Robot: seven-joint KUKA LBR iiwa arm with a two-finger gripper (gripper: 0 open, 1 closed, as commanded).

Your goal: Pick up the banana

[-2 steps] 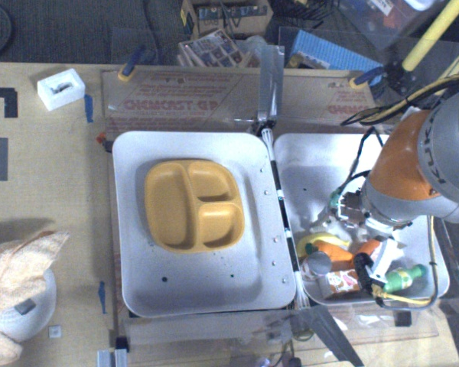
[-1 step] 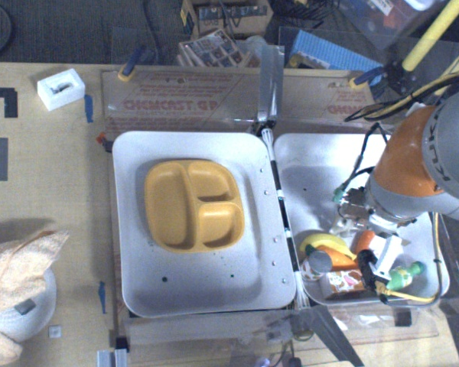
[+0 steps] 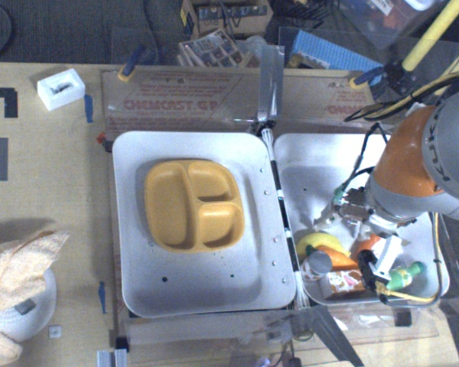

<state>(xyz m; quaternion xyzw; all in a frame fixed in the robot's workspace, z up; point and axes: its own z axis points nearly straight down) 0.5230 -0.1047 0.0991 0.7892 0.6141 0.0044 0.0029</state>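
The banana (image 3: 323, 243) is yellow and lies curved near the front left of the right bin (image 3: 306, 167). An orange carrot-like piece (image 3: 341, 259) and a grey round object (image 3: 317, 264) press against its front side. My gripper (image 3: 344, 214) hangs over the right bin, just behind and to the right of the banana, below the orange wrist band (image 3: 402, 167). Nothing shows between its fingers, and the wrist hides part of the bin floor.
A red and white packet (image 3: 344, 282) and a green bottle (image 3: 406, 271) lie along the right bin's front wall. The left bin (image 3: 130, 228) holds a yellow divided plate (image 3: 193, 203). A metal divider (image 3: 279, 205) separates the bins. A cloth (image 3: 19, 270) lies at the far left.
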